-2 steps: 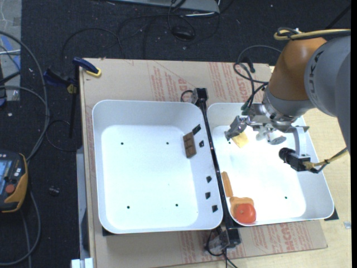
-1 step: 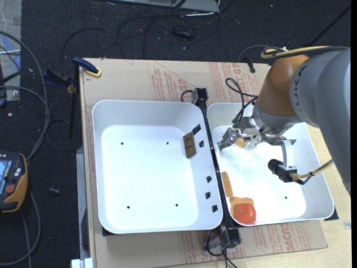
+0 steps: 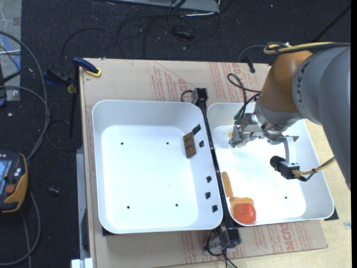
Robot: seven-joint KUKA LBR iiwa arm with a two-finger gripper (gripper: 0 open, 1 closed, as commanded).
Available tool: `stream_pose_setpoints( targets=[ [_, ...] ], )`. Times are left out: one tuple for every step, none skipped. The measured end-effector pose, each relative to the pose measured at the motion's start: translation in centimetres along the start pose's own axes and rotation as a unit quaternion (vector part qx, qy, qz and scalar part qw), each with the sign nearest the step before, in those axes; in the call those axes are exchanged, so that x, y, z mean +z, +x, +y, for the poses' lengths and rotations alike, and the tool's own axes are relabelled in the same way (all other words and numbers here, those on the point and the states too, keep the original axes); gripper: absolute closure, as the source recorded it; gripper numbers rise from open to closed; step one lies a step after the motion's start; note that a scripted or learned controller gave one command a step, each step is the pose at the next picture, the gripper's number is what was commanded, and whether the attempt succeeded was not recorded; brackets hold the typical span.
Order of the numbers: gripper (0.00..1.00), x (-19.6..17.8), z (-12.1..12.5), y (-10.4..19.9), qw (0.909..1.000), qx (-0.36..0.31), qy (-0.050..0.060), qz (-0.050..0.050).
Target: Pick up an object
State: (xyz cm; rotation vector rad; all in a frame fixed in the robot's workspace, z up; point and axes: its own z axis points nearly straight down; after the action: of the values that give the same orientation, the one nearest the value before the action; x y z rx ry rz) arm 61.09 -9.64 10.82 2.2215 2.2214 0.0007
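Progress: no pick was made as far as visible; the whole lift remained to do.
Candidate objects: a red-orange object [image 3: 244, 211] with a tan handle [image 3: 226, 184] lay at the near left corner of the right bin [image 3: 318, 205]; a small brown block [image 3: 189, 146] lay in the left bin [image 3: 106, 166] near its right wall.
Gripper [image 3: 239, 137]: hung low over the right bin's far left part, well apart from both objects.
Grip state: could not tell; nothing was seen held.

Dark carpet [image 3: 50, 32] strewn with black cables [image 3: 139, 24].
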Motion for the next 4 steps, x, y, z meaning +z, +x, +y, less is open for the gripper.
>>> stream_pose_setpoints(
  targets=[
    [1.00, -4.5, 0.8, 0.2, 1.0000, 0.000, -0.002, 0.000],
    [1.00, -9.8, 0.9, 0.2, 1.0000, 0.000, -0.002, 0.000],
    [1.00, -10.9, 0.7, 5.0, 1.0000, -0.002, 0.000, 0.000],
    [1.00, -10.2, 1.4, 10.1, 1.0000, -0.002, 0.000, 0.000]
  ],
)
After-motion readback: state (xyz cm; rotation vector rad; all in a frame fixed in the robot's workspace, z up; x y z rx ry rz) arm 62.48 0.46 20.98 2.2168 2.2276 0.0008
